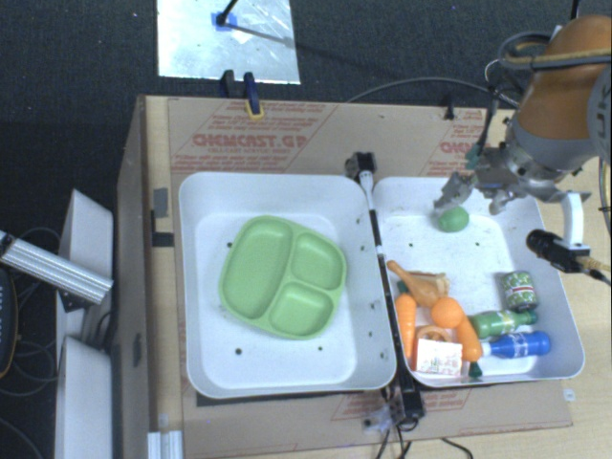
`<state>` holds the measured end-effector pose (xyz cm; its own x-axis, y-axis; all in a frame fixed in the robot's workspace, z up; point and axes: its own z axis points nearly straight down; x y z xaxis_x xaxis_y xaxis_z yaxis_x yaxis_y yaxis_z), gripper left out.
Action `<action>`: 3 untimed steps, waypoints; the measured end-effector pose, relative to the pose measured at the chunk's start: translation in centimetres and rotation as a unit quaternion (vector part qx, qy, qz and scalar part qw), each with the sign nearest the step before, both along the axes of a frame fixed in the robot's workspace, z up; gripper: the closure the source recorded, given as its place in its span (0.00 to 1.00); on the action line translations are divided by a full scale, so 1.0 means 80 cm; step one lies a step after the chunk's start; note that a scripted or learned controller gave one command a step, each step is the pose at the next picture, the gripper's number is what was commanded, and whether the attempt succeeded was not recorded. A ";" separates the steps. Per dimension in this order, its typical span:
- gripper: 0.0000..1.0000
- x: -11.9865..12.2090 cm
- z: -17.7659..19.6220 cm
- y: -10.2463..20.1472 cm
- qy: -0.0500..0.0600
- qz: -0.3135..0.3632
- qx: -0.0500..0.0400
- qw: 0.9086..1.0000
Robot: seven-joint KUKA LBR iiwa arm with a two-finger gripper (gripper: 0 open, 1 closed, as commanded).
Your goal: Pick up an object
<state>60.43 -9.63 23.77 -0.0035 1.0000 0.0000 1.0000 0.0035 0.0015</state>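
My gripper [478, 197] hangs over the far end of the right bin [535, 226], its two fingers spread open with nothing between them. A small round green object [453, 220] lies on the bin floor just below and left of the left fingertip [453, 192]. Nearer the front of this bin lie a tan piece [422, 280], an orange ball [446, 311], two carrots [406, 319], a green bottle [497, 323], a blue bottle [517, 344], a small can [518, 291] and a white packet [439, 359].
The left bin [206, 256] holds a green divided plate [284, 277]. A raised divider [378, 256] runs between the bins. A black cylinder [550, 247] juts out over the right bin's right rim. The grey and orange arm [569, 84] stands above the far right.
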 end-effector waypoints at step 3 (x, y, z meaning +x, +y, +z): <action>1.00 0.081 -0.176 -0.107 -0.003 0.002 -0.001 1.000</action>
<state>66.89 -18.22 9.67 -0.0071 1.0000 -0.0024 1.0000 0.0071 0.0067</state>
